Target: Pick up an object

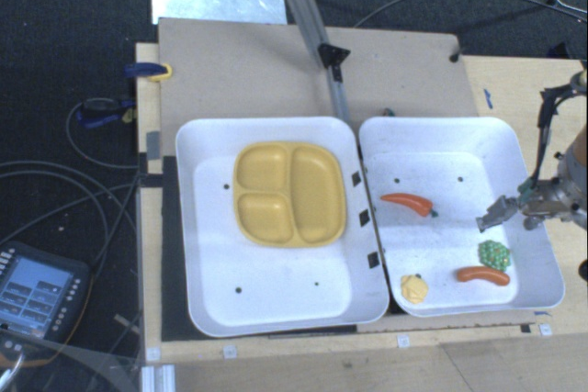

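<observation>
The right bin (441, 142) holds several small toys. An orange-red chili pepper (407, 203) lies near its middle left. A green knobbly piece (493, 252) sits toward the front right, with an orange-red sausage shape (482, 275) just in front of it. A small yellow piece (414, 289) rests in the front left corner. My gripper (489, 218) hangs over the right side of this bin, just above and behind the green piece, and nothing shows in its grasp.
The left bin (211, 289) carries a yellow divided plate (289, 194) in its back half. A grey pole (308, 9) slants across the back of the bench. Cables and a pendant (32, 289) lie on the floor at left.
</observation>
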`<move>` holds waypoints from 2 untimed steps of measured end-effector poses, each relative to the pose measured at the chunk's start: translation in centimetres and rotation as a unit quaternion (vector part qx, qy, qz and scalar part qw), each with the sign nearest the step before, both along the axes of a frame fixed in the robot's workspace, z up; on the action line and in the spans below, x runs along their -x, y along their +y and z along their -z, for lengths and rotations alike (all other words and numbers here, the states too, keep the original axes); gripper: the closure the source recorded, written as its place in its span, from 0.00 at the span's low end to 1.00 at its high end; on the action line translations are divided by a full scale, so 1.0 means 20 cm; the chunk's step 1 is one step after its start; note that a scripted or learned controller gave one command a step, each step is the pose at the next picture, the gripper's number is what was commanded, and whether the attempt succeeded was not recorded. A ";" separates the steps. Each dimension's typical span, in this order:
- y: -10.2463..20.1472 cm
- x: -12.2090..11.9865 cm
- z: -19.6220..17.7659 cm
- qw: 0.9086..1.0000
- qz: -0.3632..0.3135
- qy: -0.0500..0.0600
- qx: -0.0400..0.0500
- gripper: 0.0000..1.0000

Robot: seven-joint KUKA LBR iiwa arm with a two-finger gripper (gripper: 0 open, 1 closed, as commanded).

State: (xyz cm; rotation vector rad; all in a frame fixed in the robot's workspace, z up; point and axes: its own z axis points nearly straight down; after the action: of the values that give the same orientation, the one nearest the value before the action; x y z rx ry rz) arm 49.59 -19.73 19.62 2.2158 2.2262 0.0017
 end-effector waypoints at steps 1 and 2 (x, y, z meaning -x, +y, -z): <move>0.00 0.00 0.00 1.000 0.001 0.000 0.000 0.00; 0.00 0.01 0.31 1.000 0.002 0.003 -0.001 0.00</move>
State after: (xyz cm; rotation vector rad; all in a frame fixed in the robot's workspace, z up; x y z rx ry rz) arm 49.33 -19.63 13.36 2.2236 2.2247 -0.0028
